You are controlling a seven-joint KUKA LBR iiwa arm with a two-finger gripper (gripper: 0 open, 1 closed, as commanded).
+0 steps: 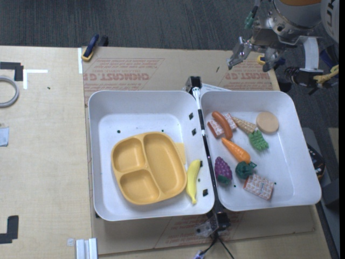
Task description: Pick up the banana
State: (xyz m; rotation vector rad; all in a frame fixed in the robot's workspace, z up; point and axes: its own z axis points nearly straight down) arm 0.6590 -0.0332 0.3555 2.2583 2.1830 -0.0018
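Arm (302, 4) of mine enters at upper right, raised above the cardboard beyond the right bin (294, 144). My gripper (253, 53) hangs there with fingers spread apart, holding and touching nothing. Left bin (102, 144) carries a yellow divided plate (148, 168); the banana (193, 181) lies just beside the plate's right edge, near the bin's right wall.
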